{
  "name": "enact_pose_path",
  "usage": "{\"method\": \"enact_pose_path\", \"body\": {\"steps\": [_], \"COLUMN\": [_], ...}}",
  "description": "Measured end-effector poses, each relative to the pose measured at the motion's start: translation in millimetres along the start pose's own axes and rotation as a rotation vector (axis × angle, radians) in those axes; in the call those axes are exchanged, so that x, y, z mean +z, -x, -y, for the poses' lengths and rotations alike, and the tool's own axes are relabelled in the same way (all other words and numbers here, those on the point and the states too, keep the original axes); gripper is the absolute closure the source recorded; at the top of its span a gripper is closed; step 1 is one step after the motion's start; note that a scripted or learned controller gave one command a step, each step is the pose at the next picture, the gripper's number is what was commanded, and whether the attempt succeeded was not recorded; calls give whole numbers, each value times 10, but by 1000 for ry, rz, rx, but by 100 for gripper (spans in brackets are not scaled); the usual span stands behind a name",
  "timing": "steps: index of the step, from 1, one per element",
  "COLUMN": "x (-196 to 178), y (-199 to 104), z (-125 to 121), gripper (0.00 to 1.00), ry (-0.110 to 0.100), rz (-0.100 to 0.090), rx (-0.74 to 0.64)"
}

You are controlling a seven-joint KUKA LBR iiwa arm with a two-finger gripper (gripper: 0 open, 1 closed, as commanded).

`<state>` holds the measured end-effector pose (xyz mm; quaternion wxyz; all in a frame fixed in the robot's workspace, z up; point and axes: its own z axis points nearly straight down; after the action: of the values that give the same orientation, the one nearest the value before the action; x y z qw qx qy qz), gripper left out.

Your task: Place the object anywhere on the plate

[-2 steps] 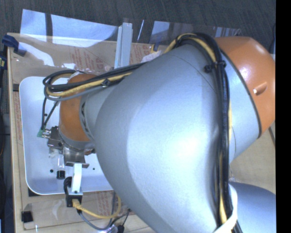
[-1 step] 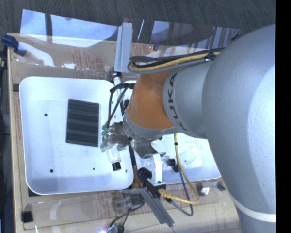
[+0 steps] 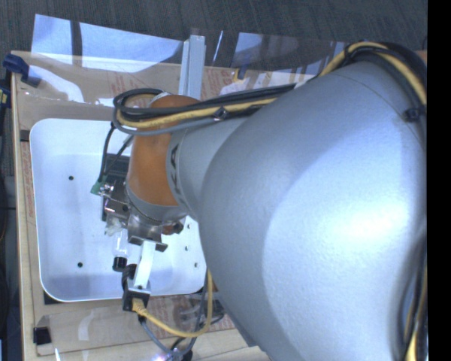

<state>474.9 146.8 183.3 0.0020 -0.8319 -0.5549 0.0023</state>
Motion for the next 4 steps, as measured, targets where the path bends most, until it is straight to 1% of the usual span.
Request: {"method": "enact_pose_path", "body": {"steps": [1, 2, 3, 4], "x": [-73, -25, -80, -592], "y": [814, -353, 2, -367], "z": [-351, -609, -1379, -1533], "gripper": [100, 100, 100, 100], "ry": [0, -2, 0, -1], "rz": [0, 2, 0, 1], "rx": [-88, 264, -30, 605]}}
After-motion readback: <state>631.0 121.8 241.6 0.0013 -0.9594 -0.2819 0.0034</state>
